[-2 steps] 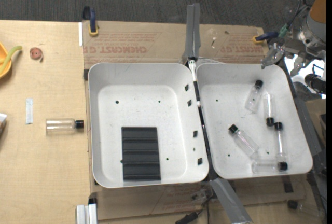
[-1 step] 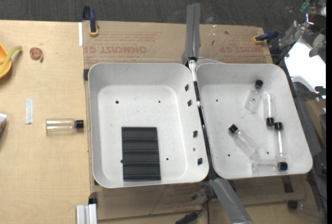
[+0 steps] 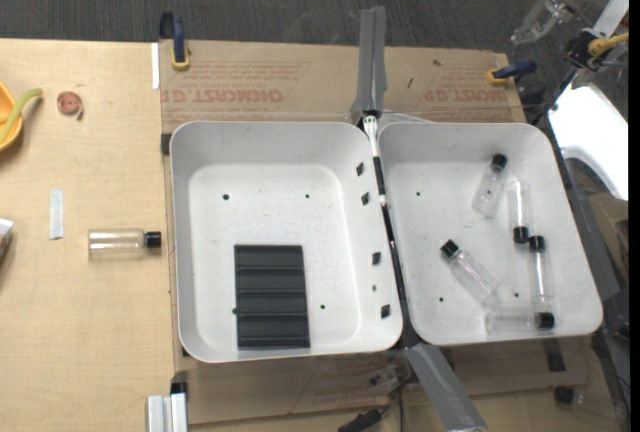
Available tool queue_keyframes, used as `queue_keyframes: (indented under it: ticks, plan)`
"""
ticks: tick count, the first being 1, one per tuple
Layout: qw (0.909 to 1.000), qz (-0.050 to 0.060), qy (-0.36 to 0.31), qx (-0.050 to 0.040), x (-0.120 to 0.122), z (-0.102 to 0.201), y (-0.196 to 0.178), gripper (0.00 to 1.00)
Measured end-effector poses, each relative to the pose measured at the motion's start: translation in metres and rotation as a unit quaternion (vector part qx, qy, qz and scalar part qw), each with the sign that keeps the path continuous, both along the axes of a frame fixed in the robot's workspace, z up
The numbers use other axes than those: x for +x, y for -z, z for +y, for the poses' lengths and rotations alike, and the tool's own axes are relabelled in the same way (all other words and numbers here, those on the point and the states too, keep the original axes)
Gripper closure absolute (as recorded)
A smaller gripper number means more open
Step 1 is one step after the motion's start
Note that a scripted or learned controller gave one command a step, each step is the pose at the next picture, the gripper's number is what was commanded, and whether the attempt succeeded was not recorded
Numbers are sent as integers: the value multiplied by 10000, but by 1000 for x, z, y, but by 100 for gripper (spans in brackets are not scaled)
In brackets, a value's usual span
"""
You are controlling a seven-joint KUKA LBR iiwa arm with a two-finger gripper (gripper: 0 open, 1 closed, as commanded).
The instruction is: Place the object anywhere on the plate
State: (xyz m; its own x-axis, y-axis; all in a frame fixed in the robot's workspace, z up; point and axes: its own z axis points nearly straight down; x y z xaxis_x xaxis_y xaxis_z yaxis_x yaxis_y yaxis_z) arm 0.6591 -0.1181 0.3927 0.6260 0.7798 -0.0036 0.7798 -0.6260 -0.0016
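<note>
Two shallow white bins are sitting side by side on the bench. The left bin point(image 3: 200, 170) is holding a dark ribbed plate point(image 3: 270, 296), lying flat toward the bin's 6 o'clock edge. The right bin point(image 3: 440, 145) is holding several clear vials with black caps: one vial point(image 3: 488, 185) is lying at 1 o'clock, another point(image 3: 467, 265) near the centre, one point(image 3: 517, 210) at 3 o'clock, one point(image 3: 540, 275) toward 4 o'clock, and one point(image 3: 515, 322) at 5 o'clock. All are resting apart from the plate. A further capped vial point(image 3: 122, 240) is lying on the bench at 9 o'clock of the left bin. The end effector's state cannot be determined.
</note>
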Motion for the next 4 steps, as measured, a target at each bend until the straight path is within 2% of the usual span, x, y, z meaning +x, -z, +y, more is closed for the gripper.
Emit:
queue_keyframes:
  ticks: [1,2,3,4]
  plan:
    - [9998,-1,192,3,-29,-99,-48,0]
    - [9965,3,841,1,-9,-48,-47,0]
    - [9824,7,1867,1,-49,-96,-47,0]
    - [9706,4,2407,-2,-7,-103,-47,0]
